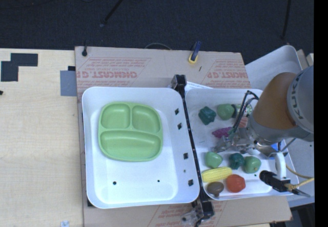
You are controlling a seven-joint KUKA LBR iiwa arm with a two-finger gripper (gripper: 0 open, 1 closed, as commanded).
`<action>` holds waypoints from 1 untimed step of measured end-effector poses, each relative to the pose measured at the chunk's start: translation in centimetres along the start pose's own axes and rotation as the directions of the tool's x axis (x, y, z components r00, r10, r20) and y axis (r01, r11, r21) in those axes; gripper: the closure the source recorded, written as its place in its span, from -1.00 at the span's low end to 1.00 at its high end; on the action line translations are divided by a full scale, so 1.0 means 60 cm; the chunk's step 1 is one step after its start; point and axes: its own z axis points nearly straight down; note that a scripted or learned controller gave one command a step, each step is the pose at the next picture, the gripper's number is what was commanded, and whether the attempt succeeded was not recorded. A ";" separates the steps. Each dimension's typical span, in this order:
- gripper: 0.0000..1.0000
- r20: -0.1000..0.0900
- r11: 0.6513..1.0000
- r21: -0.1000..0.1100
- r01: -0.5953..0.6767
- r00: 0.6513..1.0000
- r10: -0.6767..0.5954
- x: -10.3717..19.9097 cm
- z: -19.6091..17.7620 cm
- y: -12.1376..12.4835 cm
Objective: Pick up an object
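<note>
One corn cob (217, 173) lies w/ long axis 9–3 o'clock, gripper (231, 141) at its 1 o'clock, finger state can't tell.

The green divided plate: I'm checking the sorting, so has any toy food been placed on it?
No, the green divided plate lies bare in the left bin; the toy foods sit in the right bin.

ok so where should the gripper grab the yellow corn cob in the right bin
Grip the yellow corn cob across its narrow middle, coming straight down from above. It lies flat, long axis running left to right, so the fingers should close front to back. The brown rounded piece and red round piece sit close in front, leaving little room.
</note>
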 end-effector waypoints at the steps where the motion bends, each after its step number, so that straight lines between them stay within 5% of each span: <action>1: 1.00 0.000 1.000 0.000 -0.007 1.000 0.007 -0.003 -0.020 0.000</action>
